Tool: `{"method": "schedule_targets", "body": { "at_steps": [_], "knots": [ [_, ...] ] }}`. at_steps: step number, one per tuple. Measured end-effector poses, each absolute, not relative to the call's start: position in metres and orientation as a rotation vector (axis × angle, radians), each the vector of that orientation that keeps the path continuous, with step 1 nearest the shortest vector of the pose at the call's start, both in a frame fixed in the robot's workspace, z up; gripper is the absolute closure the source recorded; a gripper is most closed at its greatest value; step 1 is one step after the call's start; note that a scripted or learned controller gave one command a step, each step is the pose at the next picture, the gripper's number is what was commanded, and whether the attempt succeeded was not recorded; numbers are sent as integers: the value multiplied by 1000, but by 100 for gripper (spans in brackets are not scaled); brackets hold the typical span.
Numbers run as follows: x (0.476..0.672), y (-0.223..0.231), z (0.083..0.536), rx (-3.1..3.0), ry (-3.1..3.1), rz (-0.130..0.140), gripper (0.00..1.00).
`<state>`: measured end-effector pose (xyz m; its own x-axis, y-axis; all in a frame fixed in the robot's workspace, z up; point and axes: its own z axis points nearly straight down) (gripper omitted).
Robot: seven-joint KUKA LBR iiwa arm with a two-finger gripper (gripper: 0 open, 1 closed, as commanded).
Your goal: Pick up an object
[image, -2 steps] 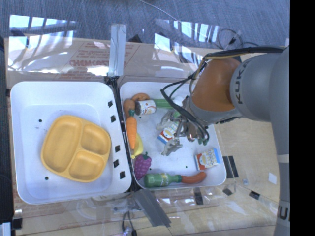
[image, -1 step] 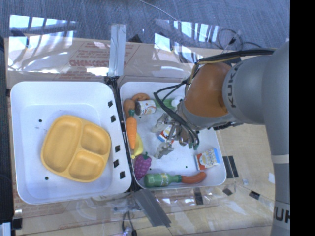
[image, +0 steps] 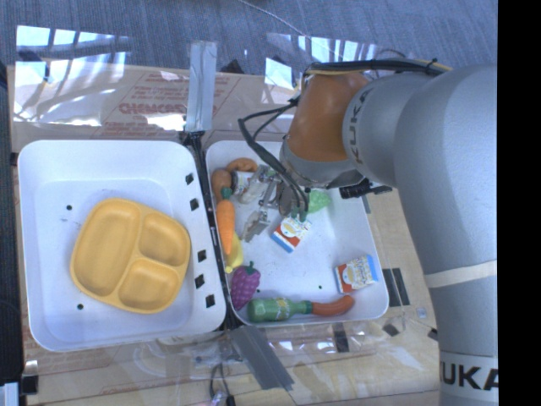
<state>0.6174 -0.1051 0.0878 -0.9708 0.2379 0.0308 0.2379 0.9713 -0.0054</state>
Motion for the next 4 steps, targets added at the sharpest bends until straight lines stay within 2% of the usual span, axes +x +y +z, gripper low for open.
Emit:
{"method": "schedule_targets", "body": {
  "at_steps": [1,2,3,4],
  "knots": [
    [619,-99,88,-645,-3035,14,0],
    [573,-141,154,-896,-3014,1,0],
    [551,-167,101,-1008,-2995,-5,0],
    [567,-210,106,-1071,-2958,-1,0]
  ]
}}
